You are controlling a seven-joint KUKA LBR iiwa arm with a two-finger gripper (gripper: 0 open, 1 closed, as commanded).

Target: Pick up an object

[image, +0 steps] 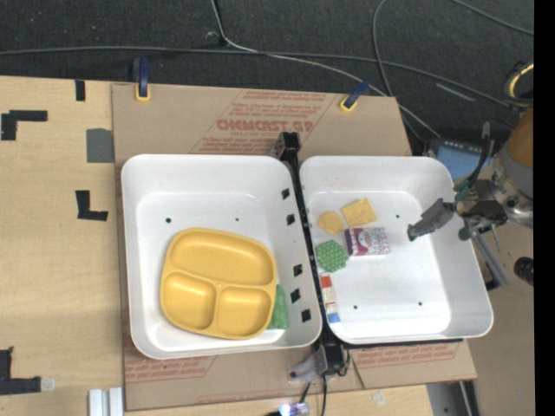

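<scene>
Our gripper [431,221] hangs over the right side of the right bin [460,315] with nothing between its fingers; we cannot tell whether they are spread or pressed together. The candidates lie apart from it at the bin's left: a yellow wedge [359,211], a yellow round piece [330,223], a purple packet [368,241], a green disc [331,255] and a small tube [328,295]. We judge the pick not yet made, while the left bin [139,232] holds a yellow divided tray [218,282].
</scene>
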